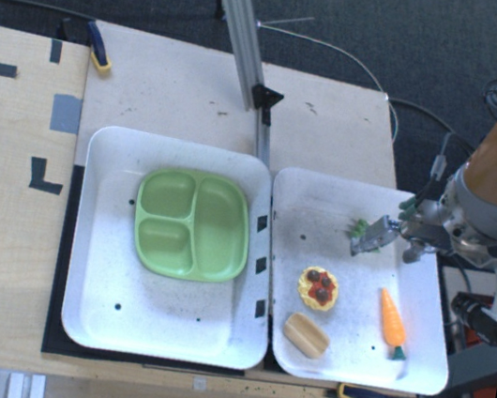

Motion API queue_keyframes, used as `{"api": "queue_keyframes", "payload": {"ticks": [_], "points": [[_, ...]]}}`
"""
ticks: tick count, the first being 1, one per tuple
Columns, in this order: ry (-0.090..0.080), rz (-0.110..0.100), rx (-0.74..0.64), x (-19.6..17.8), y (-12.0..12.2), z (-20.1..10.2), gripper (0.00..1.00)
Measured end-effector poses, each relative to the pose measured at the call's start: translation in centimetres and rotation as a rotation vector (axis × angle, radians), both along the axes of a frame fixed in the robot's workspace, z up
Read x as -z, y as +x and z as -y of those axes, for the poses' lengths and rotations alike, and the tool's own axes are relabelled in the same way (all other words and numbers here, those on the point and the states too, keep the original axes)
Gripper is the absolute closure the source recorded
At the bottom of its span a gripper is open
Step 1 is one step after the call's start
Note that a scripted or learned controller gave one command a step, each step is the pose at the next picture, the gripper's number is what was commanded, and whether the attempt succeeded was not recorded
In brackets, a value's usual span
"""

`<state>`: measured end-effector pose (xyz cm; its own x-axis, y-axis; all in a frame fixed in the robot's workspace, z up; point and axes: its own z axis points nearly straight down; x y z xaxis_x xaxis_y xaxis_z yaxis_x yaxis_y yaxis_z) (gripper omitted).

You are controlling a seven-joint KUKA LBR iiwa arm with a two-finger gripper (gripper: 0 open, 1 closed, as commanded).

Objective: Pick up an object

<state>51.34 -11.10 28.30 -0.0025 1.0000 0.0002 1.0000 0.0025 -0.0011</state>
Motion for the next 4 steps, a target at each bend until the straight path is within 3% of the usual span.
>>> {"api": "queue_keyframes", "payload": {"ticks": [1, 2, 4], "points": [[0.000, 0.000, 0.000, 0.0, 0.0, 0.0, 0.00], [0.001, -0.006, 0.002, 6.2, -0.7, 0.2, 0.00], [0.001, -0.006, 0.001, 15.0, -0.4, 0.0, 0.00]]}}
